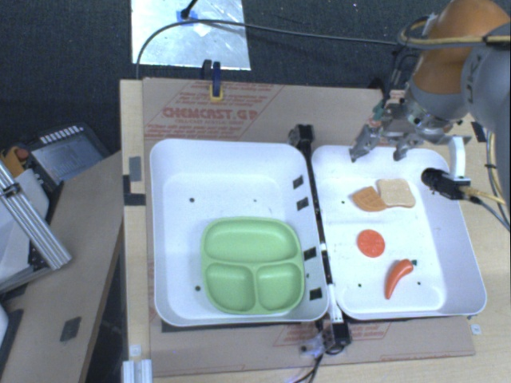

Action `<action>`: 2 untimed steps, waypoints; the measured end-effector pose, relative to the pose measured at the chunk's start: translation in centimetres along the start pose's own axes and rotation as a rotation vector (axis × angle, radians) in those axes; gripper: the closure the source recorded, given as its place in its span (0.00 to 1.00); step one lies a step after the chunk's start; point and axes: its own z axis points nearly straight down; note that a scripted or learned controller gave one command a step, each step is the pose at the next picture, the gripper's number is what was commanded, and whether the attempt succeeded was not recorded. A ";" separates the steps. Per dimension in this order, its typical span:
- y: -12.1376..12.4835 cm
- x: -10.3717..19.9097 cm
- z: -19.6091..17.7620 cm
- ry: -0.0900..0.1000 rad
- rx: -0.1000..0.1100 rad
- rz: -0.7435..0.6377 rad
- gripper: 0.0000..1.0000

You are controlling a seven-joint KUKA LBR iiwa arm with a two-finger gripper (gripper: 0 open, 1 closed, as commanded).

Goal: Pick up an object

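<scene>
Gripper [378, 149]: above the far edge of the right bin [455, 246], jaws apart, nothing between them.
Candidates: bread slice [396, 192] touching a tan round piece [369, 199], nearest the gripper; red disc [370, 242] alone mid-bin; chili pepper [398, 277] near the front.
Left bin [176, 214]: green divided plate [252, 264].
Advice: probably go for the red disc, since it is free on all sides. Centre the jaws over it, descend straight, close only at the floor.

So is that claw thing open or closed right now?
Open. The gripper hangs over the far edge of the right bin with its two fingers spread apart and nothing between them; the toast lies below, untouched.
</scene>
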 end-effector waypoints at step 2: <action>0.0 0.9 5.0 0.000 -0.008 -0.004 0.00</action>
